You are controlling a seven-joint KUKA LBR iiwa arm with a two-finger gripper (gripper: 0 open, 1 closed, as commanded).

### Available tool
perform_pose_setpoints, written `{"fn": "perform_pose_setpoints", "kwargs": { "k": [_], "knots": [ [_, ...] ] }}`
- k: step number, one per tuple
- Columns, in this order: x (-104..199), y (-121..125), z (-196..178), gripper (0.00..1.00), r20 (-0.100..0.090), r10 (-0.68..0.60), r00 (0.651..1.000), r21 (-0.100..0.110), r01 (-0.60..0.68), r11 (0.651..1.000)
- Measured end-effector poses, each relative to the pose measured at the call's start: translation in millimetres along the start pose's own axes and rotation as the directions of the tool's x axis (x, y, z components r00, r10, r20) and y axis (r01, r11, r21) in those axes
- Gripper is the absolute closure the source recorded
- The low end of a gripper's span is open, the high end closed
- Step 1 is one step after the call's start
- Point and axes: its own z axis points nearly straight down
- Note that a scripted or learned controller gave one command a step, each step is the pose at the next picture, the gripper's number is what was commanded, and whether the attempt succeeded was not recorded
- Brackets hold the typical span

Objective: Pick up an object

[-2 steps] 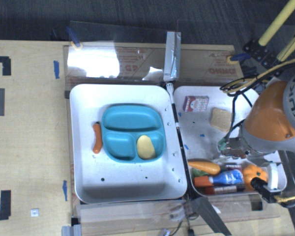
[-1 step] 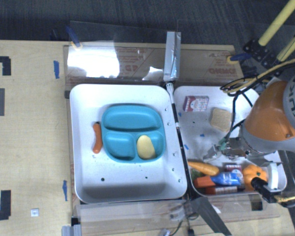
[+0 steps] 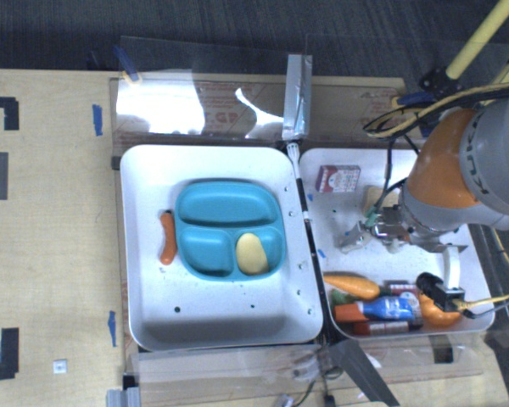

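Gripper (image 3: 354, 237) low in right bin (image 3: 458, 333), jaw opening can't tell, nothing visibly held; clutter sits at 5 o'clock, so closing here likely grabs air.

Pincer (image 3: 354, 238) over the right bin (image 3: 322, 195); blue tray (image 3: 225, 206) with yellow lump (image 3: 252, 253) left.

No text was legible. Small red box (image 3: 338, 179), up-left of gripper (image 3: 354, 237), had a pale label, print too small to read. Blue-labelled bottle (image 3: 388, 309) below gripper: label blurred, no brand or nos. made out.
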Motion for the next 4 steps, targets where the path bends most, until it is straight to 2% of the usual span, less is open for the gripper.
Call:
{"fn": "perform_pose_setpoints", "kwargs": {
  "k": [1, 2, 3, 4],
  "knots": [
    [-24, -59, 0, 0.0, 0.0, -0.147, 0.989, -0.001, 0.147, 0.989],
    [-25, -57, -11, 1.0, 0.002, -0.144, 0.99, -0.006, 0.144, 0.99],
    [-25, -43, -1, 1.0, -0.001, -0.063, 0.998, 0.003, 0.063, 0.998],
    [-25, -42, -11, 1.0, -0.001, -0.062, 0.998, -0.001, 0.062, 0.998]
  ]
}}
